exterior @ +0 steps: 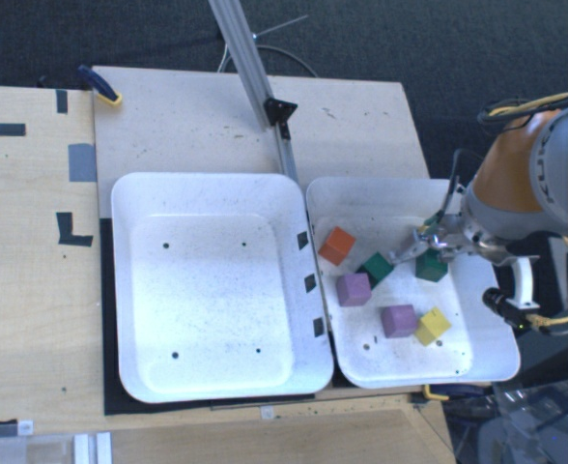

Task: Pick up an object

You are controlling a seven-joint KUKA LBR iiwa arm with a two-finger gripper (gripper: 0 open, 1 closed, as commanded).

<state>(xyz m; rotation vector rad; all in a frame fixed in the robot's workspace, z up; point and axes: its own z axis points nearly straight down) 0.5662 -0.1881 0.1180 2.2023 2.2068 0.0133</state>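
The table is pale wood, with a lighter board laid across its far part, and it carries two shallow white bins side by side. The left bin is the larger of the two. The right bin holds six blocks, all gathered in its middle and near part, so its far end and its near-right corner are bare floor.

The arm reaches in from the right, its orange band sitting over the right rim of the right bin. A grey metal pole slants down from the top of the view and ends at a black bracket just behind the seam between the bins.

The gripper hangs low over the right bin, close to the dark green block; whether it is open or closed cannot be told from here.

Of the blocks, two are purple: one near the bin's left wall and one nearer the front. Two are green: the dark one by the gripper and another touching the upper purple block. One orange block lies farthest back and stands apart from the rest. One yellow block sits just beside the front purple block.
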